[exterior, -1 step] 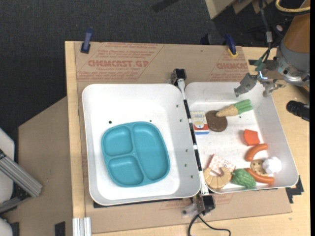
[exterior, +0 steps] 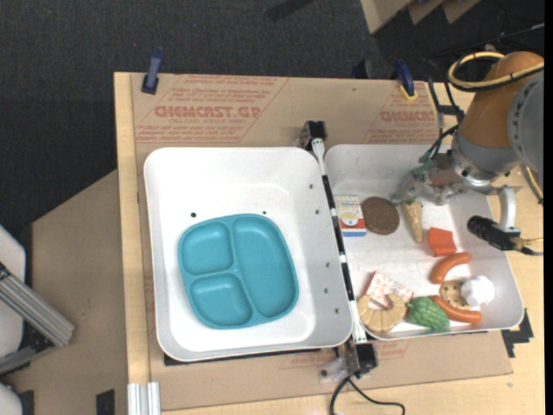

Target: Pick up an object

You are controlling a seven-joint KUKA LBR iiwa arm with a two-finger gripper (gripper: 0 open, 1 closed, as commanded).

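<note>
Left bin point(exterior: 164, 232) holds a divided tray point(exterior: 238, 269). Right bin point(exterior: 380, 162), touching it, holds a carton point(exterior: 349, 214), round patty point(exterior: 380, 216) beside it, food items point(exterior: 432, 296) at front.

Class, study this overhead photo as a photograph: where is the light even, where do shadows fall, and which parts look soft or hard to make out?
Camera view: light falls evenly on both white bins, with no strong glare; the teal tray throws a faint shadow; the dark floor loses detail; the gripper looks soft and cluttered; the food pieces are small and slightly blurred.
</note>
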